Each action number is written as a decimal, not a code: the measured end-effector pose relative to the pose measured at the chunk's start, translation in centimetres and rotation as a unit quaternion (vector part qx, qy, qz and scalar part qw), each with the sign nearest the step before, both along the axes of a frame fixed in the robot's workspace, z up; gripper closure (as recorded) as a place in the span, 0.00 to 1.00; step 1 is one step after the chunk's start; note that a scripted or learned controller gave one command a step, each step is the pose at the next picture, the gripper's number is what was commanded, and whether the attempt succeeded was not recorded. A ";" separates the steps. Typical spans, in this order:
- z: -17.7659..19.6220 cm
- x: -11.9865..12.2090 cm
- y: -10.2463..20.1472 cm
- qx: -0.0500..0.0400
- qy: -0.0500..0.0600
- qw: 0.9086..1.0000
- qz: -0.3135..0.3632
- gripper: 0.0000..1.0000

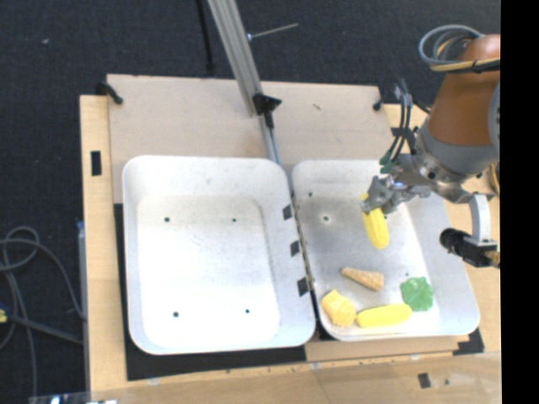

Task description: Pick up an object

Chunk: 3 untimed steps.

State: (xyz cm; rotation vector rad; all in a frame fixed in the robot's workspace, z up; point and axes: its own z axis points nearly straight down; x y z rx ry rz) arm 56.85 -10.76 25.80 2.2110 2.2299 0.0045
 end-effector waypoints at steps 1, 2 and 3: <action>0.4 0.7 5.0 0.000 0.000 1.000 -0.001 1.00; -0.4 3.0 9.5 0.000 0.001 1.000 -0.002 1.00; -1.7 4.1 14.8 -0.001 0.000 1.000 -0.001 1.00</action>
